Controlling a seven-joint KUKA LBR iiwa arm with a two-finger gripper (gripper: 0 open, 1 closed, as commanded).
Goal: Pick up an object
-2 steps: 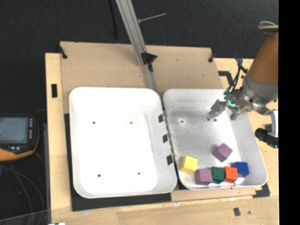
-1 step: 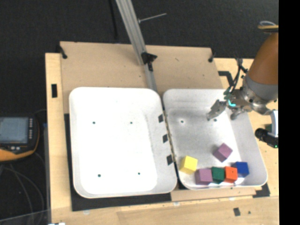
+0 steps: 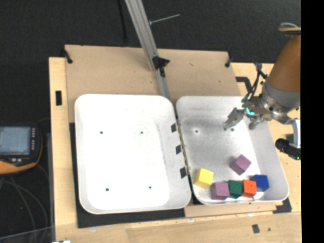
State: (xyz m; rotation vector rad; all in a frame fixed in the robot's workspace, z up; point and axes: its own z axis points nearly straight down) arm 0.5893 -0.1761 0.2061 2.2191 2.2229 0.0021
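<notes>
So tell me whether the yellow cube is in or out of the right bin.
In. The yellow cube rests on the right bin's floor, near its left wall.

No readable text, label or number from my feed; the handheld unit's [image 3: 17, 146] screen is too blurred to read.

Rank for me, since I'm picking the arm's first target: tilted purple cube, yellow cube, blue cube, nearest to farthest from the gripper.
1. Tilted purple cube, just below the gripper, mid-bin.
2. Blue cube, bottom right corner.
3. Yellow cube, bottom left of the right bin.
</notes>
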